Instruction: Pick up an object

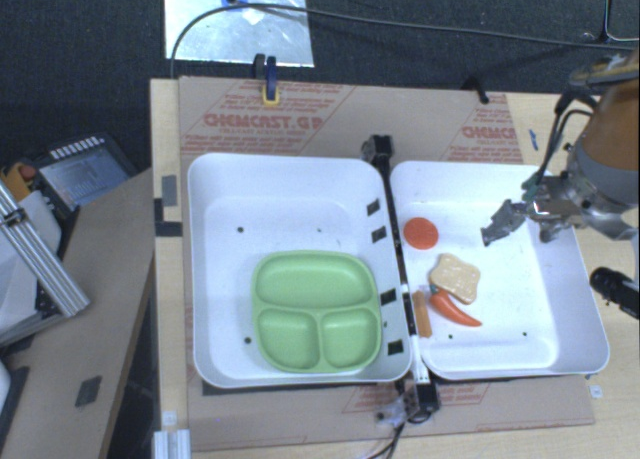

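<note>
The right bin (560,347) holds a round orange-red piece (421,233), a tan slice of toy bread (456,277) and an orange toy carrot (457,311) that pokes out from under the bread. My gripper (522,228) hangs over the right half of this bin, right of the round piece and up-right of the bread. Its fingers (497,230) are spread open with nothing between them.
A green three-part plate (315,309) lies in the front of the left bin (230,197). A small brown stick (422,317) lies along the divider (392,247) between the bins, next to the carrot. Black clips line that divider. Cables run across the back.
</note>
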